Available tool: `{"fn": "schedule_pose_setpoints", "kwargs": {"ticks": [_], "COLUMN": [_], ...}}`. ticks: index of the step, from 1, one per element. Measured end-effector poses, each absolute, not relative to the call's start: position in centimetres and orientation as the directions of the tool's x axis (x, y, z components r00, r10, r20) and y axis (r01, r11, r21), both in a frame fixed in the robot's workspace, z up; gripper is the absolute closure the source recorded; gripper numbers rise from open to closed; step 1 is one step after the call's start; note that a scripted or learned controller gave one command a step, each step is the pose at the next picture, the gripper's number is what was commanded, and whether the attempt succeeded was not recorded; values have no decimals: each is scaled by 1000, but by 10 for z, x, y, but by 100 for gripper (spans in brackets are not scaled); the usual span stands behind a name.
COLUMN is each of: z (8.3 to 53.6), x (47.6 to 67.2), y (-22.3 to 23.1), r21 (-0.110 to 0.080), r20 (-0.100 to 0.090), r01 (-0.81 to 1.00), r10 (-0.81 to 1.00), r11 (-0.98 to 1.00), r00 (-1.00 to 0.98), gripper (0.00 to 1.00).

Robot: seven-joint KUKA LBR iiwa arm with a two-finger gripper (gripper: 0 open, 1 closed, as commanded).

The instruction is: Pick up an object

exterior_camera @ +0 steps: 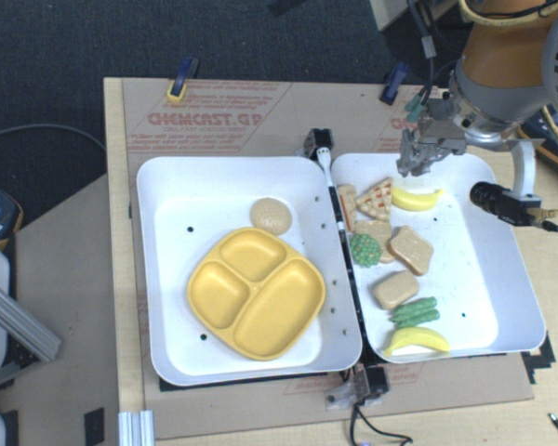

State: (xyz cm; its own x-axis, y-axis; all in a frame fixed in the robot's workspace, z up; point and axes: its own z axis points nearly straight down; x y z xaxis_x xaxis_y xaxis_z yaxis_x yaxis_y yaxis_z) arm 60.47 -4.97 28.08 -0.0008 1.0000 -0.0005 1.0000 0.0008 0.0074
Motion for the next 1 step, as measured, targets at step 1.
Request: {"fn": "schedule_pose_setpoints", "kwargs": {"ticks": [1], "z": [211], "x": [595], "y": [-90], "r21": [-6], "r20": [1], "r01": [1000], "r10": [1000], "r11": [-3], "r00": [3], "gripper": [100]}}
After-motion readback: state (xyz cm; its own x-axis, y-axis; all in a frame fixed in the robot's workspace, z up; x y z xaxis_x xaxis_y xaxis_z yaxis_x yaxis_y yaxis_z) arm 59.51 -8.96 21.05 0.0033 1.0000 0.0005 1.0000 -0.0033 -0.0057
